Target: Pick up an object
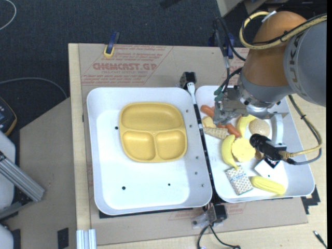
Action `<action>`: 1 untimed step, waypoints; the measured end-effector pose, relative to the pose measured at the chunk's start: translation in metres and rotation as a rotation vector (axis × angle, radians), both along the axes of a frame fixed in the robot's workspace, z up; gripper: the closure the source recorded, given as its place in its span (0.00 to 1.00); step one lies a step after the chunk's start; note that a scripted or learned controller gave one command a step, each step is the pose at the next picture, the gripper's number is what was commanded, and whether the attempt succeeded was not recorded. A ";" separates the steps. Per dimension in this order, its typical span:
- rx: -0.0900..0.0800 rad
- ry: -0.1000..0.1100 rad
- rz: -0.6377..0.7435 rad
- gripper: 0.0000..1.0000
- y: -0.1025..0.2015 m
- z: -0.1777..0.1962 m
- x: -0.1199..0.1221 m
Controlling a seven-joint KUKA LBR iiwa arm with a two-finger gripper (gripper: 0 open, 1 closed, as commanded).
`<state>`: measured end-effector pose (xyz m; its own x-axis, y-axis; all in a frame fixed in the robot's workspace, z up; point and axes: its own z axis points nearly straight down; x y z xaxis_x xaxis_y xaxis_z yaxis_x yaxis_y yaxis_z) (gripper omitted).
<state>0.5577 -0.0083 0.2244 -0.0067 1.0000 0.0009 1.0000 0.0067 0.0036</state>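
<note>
The gripper [224, 109] hangs low over the far left part of the right bin [301, 183], above a heap of toy food; whether it grips anything cannot be told. Just beside it lie an orange carrot [208, 110] and a pale corn cob [216, 133]. Nearer lie a yellow banana [228, 150], a yellow round piece [241, 149], a patterned packet [238, 180] and a yellow pod [267, 184]. The left bin [104, 191] holds a yellow three-compartment tray [153, 130] toward its far side.
</note>
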 end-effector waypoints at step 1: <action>-0.001 -0.001 -0.004 1.00 0.011 0.010 0.023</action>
<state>0.5807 0.0032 0.2345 -0.0030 1.0000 -0.0004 1.0000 0.0030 0.0048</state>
